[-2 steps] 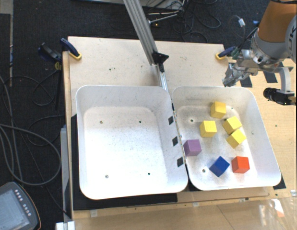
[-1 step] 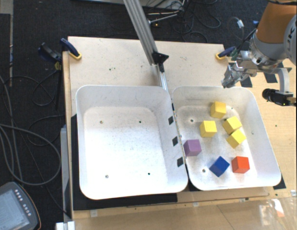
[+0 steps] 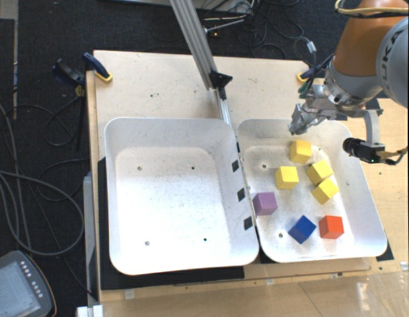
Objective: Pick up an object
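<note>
The pincer [image 3: 300, 128] is poised at twelve o'clock of a yellow cube [image 3: 300, 151], presumably for grasping; its spread cannot be told.

Grey arm [image 3: 389, 51] with orange band, metallic wrist, small dark fingers [image 3: 298, 127], black cable looped alongside

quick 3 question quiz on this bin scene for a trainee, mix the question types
1. True or false: all the blocks lie in the right bin.
2. How many yellow blocks are there?
3. Which block lies nearest the end effector? A) orange block B) top yellow block C) blue block

Key: 1 true. 2 four. 3 B.
</note>
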`<state>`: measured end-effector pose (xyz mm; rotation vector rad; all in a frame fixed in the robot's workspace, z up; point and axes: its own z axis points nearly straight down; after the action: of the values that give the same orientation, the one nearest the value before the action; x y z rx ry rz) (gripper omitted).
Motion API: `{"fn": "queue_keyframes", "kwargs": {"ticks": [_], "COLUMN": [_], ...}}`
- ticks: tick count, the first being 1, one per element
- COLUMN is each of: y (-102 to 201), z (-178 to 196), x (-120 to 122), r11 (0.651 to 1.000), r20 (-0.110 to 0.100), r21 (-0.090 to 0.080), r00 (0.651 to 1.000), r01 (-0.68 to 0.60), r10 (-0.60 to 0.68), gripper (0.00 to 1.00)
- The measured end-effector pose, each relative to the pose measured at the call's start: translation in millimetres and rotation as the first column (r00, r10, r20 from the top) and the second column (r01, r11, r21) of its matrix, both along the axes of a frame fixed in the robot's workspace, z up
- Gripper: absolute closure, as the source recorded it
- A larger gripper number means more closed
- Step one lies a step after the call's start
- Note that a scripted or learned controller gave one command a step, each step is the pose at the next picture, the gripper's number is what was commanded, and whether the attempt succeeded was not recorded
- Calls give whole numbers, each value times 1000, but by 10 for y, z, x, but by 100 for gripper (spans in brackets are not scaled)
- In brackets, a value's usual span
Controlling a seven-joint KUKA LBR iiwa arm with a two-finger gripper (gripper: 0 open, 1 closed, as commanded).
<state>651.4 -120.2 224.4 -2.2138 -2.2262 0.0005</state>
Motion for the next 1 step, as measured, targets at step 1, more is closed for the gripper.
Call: {"fn": "queue_keyframes", "kwargs": {"ticks": [1], "y": [472], "z": [0], "x": [-337], "r11": [1000], "r20": [0], "r21": [0], "r00": [1000], "r01": [-1], "r10": [1], "gripper": [100]}}
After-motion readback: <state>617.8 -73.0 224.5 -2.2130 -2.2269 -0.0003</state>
